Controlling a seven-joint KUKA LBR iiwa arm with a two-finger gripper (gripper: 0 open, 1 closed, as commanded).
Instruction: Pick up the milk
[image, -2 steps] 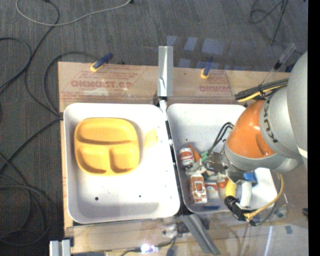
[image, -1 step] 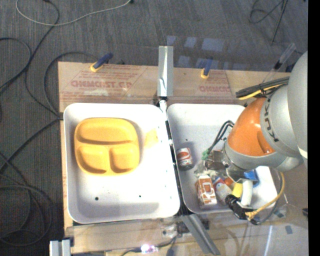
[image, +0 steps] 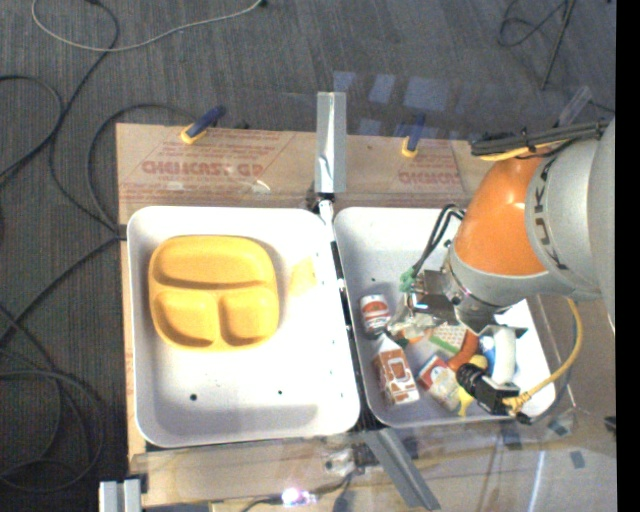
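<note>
We're over the right bin with the hand low among the clutter, its grip impossible to judge, while the milk lies near the front wall, so next we close squarely on the carton.

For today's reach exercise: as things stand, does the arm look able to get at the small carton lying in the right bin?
Probably yes. The carton lies uncovered at the left edge of the clutter in the right bin, with the arm hanging just to its right.

Bright, even light (slightly soft).
</note>
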